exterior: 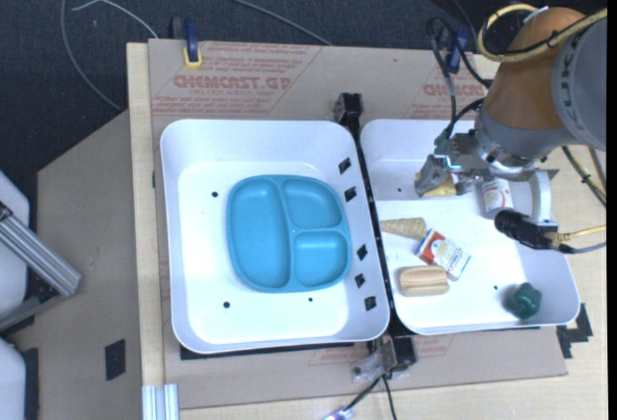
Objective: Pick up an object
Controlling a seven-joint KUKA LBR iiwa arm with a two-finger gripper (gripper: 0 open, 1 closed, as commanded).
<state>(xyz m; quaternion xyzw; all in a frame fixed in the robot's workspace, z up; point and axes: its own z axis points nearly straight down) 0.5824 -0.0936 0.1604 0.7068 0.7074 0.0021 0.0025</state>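
The gripper [445, 168] hangs low over the far part of the right bin [554, 298], directly above a small yellowish object [434, 185] that peeks out from under it on its left side; whether the gripper is spread or closed I cannot tell, since the wrist and orange band block the view from above, and whether that piece is held I cannot say. Judged from this, the step in hand is settling on 1 item, and doing it well means dropping straight down onto a single piece that has bare bin floor on both sides, not into a cluster. Nearer the camera and a little left of the gripper lies a cream cone [403, 227], its long axis running left to right with the narrow tip pointing left toward the divider. Just beyond it sits a red-and-white packet [443, 251], tilted diagonally, and next a tan cylinder [423, 281], long axis also left to right. A closing line across these axes, front to back, would suit either. A dark green lump [524, 301] sits well apart at the near right corner. The left bin [183, 216] holds a blue divided plate [288, 232].
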